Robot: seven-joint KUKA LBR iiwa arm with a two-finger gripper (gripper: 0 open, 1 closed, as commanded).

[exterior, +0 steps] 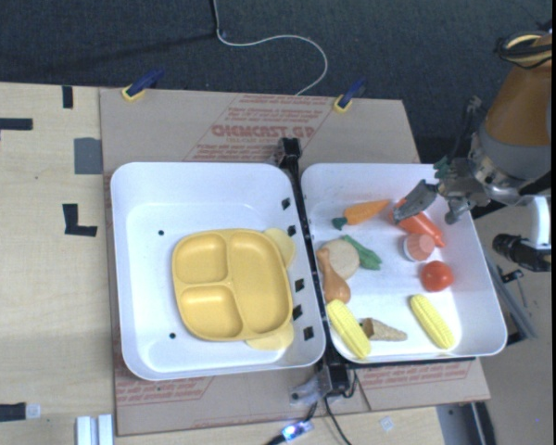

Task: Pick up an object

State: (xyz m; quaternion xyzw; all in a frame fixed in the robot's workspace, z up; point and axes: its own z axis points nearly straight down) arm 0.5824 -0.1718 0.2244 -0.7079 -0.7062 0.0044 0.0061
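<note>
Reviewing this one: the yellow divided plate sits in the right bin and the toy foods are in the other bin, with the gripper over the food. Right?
Not quite. The camera view shows the yellow divided plate in the left bin, not the right. The toy foods, such as the carrot and tomato, lie in the right bin, with the gripper over them.

Two shallow white plastic bins: left bin (134, 248), right bin (473, 336). Left bin holds one yellow plastic divided tray (230, 281), three compartments, with one pale yellow flat piece (278, 243) under it. Right bin holds toy food: two yellow corn cobs (347, 328) (432, 320), one orange carrot (364, 213), one red tomato (435, 275), one tan drumstick (334, 267), one green leaf (365, 253), one brown cone (380, 328), one orange-red cylindrical piece (421, 238).
</note>
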